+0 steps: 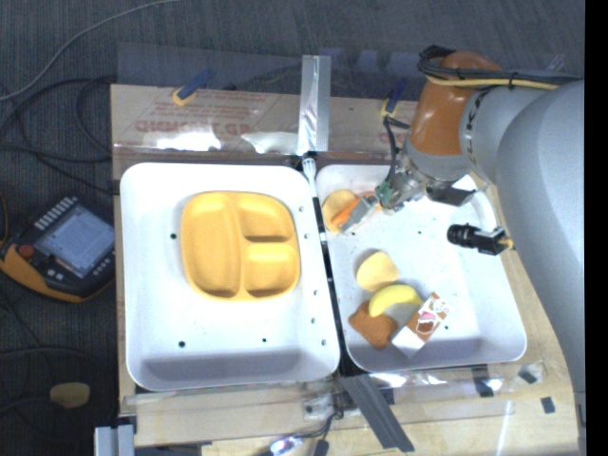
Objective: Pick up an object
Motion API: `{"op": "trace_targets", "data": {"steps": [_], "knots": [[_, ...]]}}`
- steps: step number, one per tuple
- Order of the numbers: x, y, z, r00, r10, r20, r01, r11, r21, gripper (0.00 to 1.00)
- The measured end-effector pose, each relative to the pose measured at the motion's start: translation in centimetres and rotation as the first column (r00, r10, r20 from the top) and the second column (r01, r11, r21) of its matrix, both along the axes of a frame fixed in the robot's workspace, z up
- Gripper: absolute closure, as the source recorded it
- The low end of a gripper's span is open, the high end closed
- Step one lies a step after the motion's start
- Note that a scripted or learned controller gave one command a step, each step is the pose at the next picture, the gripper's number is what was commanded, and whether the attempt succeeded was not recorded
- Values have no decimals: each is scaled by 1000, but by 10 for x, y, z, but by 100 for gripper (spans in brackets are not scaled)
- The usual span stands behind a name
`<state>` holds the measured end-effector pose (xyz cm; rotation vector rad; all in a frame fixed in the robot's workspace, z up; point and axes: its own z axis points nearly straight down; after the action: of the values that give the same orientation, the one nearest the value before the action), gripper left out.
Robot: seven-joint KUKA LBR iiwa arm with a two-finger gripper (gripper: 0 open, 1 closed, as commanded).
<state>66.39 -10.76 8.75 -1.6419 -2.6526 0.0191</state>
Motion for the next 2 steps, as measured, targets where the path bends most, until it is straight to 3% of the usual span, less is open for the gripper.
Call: {"op": "trace_targets", "data": {"steps": [1,2], "knots": [[-64,-43,51,999,-22,25,22,1000,-4,0],[-20,-15,1,948,-316,34,316,949,-3,0]]}}
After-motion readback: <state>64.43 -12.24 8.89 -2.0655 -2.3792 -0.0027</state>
